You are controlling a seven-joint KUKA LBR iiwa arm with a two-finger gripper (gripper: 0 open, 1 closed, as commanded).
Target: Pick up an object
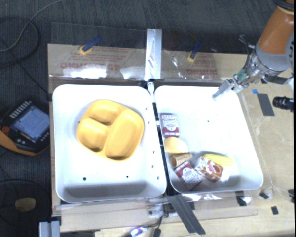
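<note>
My gripper (218, 93) hangs over the far right corner of the right bin (237, 132), with nothing seen in it. Small items lie well away from it along that bin's left and near sides. They are a dark red packet (169, 124), a pale yellow round piece (175, 144), a brown cone-like piece (180, 159), two red-and-white packets (188, 175) (210, 168) and a yellow piece (219, 159). In the left bin (69, 181) rests a large yellow lumpy object (110, 129).
A raised divider (155, 132) separates the two bins. Behind them, plastic sheeting with blue clips (90, 45) (193, 55) covers the bench. A handheld pendant (24, 127) lies on the floor at the left. The far half of the right bin floor is bare white.
</note>
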